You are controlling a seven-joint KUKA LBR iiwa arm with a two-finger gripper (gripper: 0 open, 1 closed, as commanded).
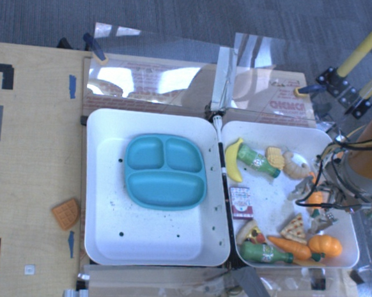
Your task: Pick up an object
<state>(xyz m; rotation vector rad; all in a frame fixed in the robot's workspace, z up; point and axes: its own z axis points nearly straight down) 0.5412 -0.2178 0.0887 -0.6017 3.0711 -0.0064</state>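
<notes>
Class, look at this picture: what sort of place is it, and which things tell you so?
Probably a robot lab bench for grasping trials: two white bins, a blue divided plate in the left one, toy food such as a banana in the right, and the gripper reaching in.

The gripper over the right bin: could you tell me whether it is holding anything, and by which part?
It cannot be told: the gripper sits among cables, close above the toys.

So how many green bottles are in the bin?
2. One green bottle lies near the top of the right bin, beside the banana. The other green bottle lies along the bottom edge, under the carrot. More could be hidden behind the arm.
</notes>
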